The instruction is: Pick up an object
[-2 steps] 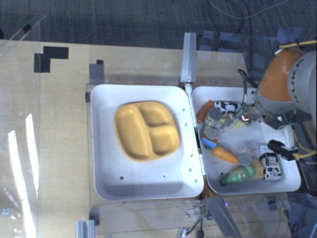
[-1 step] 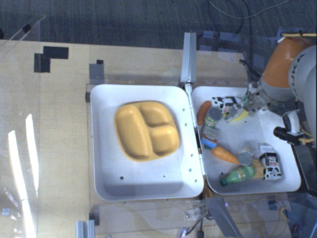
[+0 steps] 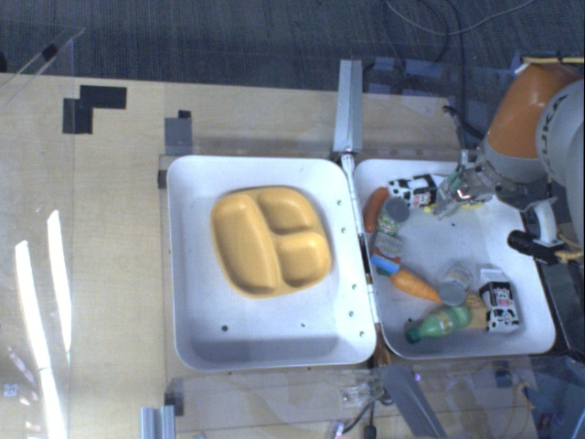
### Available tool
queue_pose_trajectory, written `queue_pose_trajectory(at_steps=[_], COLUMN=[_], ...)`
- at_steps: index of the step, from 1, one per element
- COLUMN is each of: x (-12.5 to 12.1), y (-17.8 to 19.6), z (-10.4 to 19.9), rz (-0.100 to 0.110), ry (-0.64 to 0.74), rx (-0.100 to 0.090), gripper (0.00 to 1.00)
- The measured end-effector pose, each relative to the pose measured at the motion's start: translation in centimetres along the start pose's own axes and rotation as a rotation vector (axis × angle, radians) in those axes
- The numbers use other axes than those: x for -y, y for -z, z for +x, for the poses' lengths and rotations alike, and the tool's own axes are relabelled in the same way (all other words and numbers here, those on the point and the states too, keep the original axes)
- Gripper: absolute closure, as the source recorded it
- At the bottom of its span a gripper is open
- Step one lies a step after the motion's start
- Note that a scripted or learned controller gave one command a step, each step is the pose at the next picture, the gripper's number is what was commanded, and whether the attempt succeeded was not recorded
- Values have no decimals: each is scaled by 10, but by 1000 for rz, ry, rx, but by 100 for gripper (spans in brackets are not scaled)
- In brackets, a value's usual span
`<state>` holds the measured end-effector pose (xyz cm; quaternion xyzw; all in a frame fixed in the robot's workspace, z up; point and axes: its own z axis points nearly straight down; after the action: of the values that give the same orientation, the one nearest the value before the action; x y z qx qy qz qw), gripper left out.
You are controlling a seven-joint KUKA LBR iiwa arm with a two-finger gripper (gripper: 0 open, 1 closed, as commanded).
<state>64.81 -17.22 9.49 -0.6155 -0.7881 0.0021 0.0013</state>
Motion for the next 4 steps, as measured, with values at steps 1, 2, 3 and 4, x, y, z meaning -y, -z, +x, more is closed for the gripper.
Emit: queue_pose_trajectory(at_steps=[1, 2, 3, 4], x=[-31, -31, -31, -22], y=[164, 163, 167, 170], z=[31, 31, 36, -1], rz=[-14, -13, -12, -13], ry=[-66, -66, -84, -134], rx=[4, 4, 3, 3], gripper=[100, 0, 0, 0])
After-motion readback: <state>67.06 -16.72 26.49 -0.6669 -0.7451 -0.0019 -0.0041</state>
